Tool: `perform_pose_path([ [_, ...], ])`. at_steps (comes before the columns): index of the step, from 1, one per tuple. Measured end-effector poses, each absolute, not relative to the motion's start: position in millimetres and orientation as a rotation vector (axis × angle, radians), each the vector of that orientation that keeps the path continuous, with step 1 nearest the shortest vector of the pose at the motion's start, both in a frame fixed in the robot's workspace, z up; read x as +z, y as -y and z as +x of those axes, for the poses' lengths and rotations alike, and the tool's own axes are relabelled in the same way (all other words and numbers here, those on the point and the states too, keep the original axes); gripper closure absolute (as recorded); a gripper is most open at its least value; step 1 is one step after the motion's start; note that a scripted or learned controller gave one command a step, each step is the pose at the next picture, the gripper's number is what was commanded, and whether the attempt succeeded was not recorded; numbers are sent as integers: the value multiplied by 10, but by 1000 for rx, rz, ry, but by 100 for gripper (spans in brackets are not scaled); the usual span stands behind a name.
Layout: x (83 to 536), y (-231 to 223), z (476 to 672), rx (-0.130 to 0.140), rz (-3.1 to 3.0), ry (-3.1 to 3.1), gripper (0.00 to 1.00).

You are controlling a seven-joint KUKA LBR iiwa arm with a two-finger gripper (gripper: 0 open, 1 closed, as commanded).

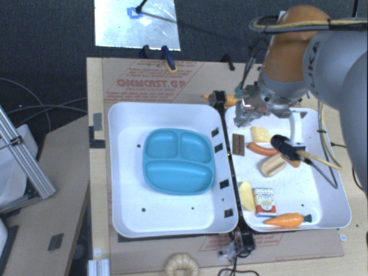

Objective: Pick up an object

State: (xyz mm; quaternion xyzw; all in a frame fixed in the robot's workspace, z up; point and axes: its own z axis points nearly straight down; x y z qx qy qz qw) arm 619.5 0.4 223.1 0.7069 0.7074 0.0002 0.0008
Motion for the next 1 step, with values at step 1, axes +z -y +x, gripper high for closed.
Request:
perform_pose_path([
  [1, 2160, -94, 6320, 2, 2215, -2225, 100],
])
